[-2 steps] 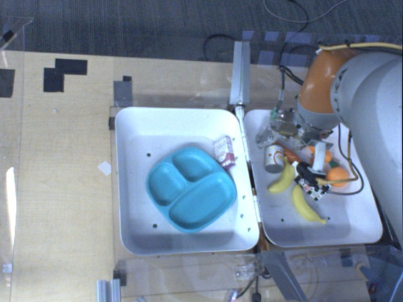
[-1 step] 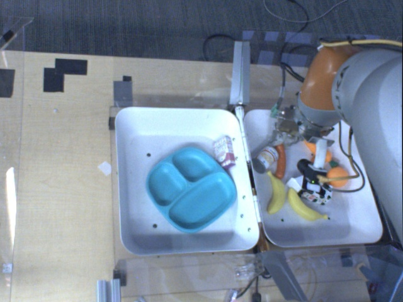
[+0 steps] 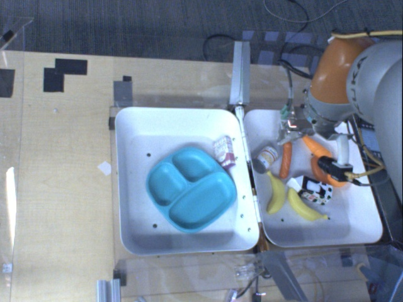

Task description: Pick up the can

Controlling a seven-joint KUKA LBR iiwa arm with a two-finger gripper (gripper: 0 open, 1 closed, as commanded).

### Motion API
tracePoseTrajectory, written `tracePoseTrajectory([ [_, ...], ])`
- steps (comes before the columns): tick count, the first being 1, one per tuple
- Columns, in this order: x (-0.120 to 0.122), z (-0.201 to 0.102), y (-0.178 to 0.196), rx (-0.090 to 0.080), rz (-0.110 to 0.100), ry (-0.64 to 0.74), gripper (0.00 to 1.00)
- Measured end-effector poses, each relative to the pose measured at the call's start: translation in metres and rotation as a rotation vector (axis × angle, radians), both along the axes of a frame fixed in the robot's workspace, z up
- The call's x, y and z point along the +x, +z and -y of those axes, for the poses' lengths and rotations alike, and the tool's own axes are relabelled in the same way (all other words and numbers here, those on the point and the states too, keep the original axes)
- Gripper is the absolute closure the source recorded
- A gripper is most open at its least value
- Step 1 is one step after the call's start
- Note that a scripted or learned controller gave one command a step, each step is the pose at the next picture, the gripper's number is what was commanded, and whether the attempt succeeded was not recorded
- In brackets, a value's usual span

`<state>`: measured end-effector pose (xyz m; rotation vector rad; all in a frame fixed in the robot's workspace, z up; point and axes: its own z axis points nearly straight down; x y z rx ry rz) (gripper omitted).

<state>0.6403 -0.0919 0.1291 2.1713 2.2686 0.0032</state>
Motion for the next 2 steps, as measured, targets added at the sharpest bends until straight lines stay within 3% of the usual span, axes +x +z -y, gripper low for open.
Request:
tracePoseTrajectory([
  [1,0.0,0.0,0.0,0.0,0.0,0.0,0.0],
  [2,0.009,0.017,0.149,-0.002,0.003,-0.065,0.0],
])
